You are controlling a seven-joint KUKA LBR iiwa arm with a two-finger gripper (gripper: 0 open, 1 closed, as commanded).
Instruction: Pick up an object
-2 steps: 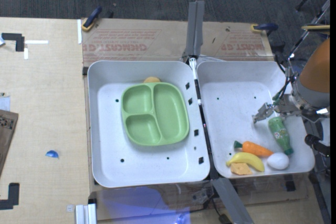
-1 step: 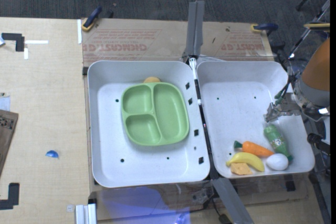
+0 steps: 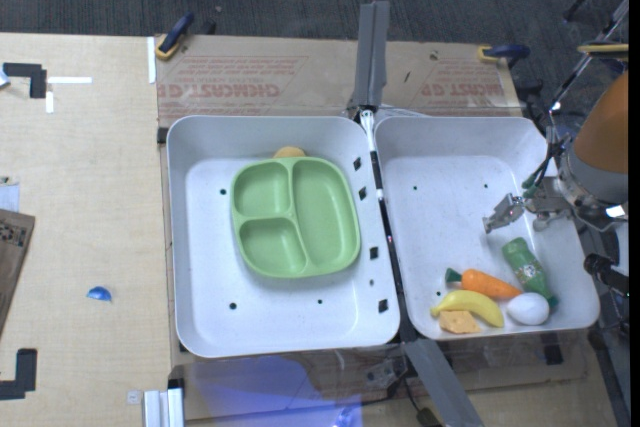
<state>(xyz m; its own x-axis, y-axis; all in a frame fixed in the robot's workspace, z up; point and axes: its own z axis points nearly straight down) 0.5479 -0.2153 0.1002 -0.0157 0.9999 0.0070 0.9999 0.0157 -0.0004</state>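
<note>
The right bin holds a cluster of objects in its near right corner: a green bottle, an orange carrot, a yellow banana, a white egg and a small tan piece. My gripper hangs over the right side of this bin, just above and left of the green bottle. It is apart from the objects, and nothing shows in it. The arm's orange band is at the view's right edge.
The left bin holds a green divided plate, and a small yellow-orange thing peeks out behind its far rim. A grey divider rises between the bins at the back. Cardboard lies behind them.
</note>
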